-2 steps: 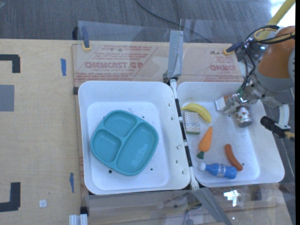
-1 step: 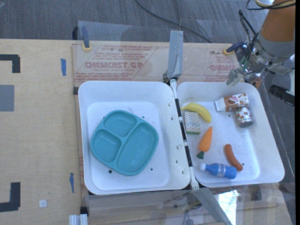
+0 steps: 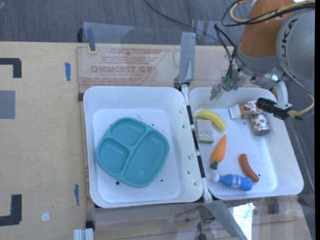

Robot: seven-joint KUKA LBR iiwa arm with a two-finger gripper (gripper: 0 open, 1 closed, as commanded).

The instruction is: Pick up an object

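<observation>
The right bin [image 3: 280,154] holds several objects. A yellow banana [image 3: 211,119] lies near its back left, with a speckled grey sponge block [image 3: 204,130] just in front of it. An orange carrot [image 3: 219,149] lies in the middle and a red-brown sausage [image 3: 248,167] to its right. At the front lies a blue bottle [image 3: 234,181] with a white cap. A small carton [image 3: 245,109] and a can [image 3: 260,124] sit at the back right. My gripper [image 3: 220,90] hangs over the bin's back left edge, behind the banana, with nothing visibly in it.
The left bin [image 3: 95,104] holds a teal divided plate [image 3: 132,151]. A raised divider [image 3: 192,134] runs between the two bins. The grey and orange arm [image 3: 270,29] with its cables fills the space above the right bin's back right corner.
</observation>
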